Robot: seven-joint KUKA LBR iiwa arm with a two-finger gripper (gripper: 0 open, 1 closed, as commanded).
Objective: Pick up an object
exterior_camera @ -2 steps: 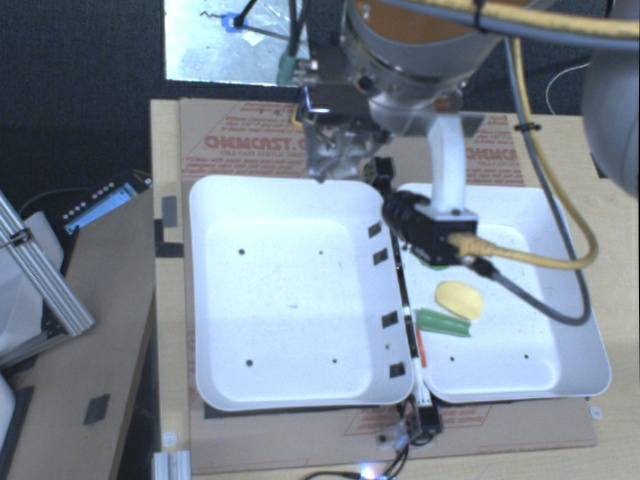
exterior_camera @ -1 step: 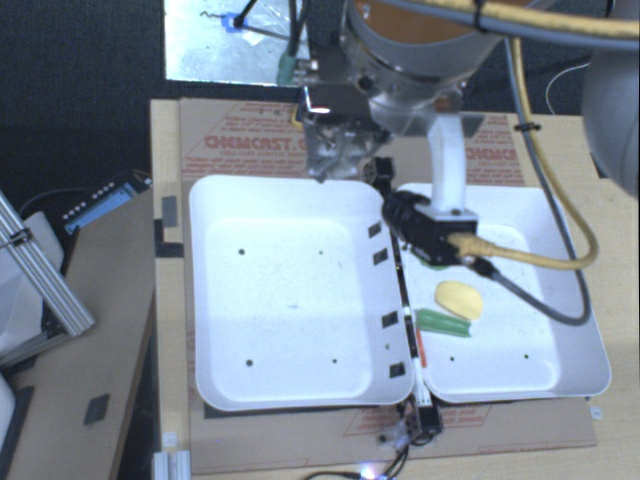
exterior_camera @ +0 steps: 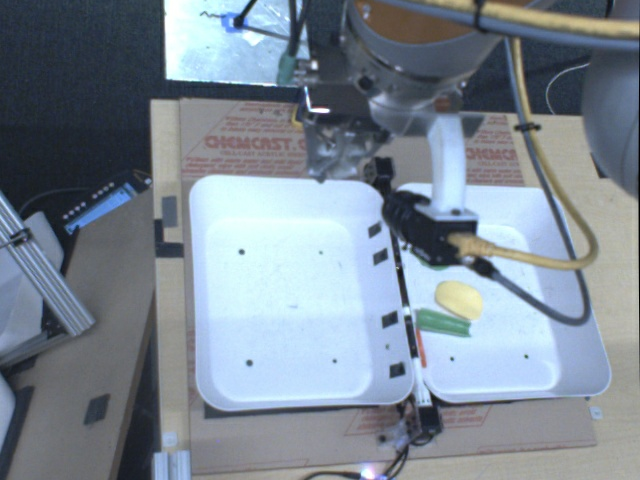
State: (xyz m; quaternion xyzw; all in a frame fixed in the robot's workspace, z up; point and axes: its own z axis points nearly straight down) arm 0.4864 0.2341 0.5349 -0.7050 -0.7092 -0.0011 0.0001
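Note:
A yellow rounded object lies in the right bin, left of the bin's middle. Just below it rests a green elongated object. A thin orange sliver lies by the bin's left wall. My gripper hangs over the back rim of the left bin, near its far right corner, well apart from these objects. Nothing is seen held in it.
Both bins sit on a cardboard sheet on the bench. Black clips line the seam between the bins. The arm's grey body and yellow cable cross above the right bin's back half. Metal rails stand at the left.

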